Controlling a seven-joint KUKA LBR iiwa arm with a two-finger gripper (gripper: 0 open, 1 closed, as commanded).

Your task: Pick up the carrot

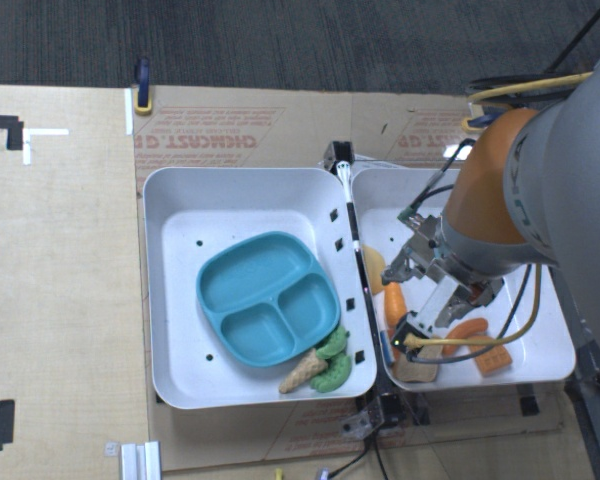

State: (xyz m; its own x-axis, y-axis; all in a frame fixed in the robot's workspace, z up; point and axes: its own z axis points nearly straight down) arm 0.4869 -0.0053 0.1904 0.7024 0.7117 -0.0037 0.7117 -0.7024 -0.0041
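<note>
Gripper (412,273) of mine hangs low over the right bin (540,368), in its front left part, and from this slanted view I cannot tell if it is open or closed. I see nothing that I can say it is holding.

Just beside it, toward the left wall of this bin, lies the carrot (393,310), orange and long, nearly parallel to the wall. Whether my gripper touches it I cannot tell. Behind the carrot, against the same wall, is a pale yellow thing (374,265). In front of my gripper lie an orange piece (470,329), an orange block (493,360) close to the front rim, and a tan thing (414,370) in the front left corner. These things crowd the front of the bin; the back part has bare white floor.

A black clip (339,153) sits at the back of the wall that the two bins share. The left bin (170,298) holds a blue plate (270,298) with three compartments, and by its front edge a green thing (332,363) touching a beige thing (300,373).

Under both bins lies cardboard (310,128) with red writing (205,138), upside down for this view, and I cannot read it surely
</note>
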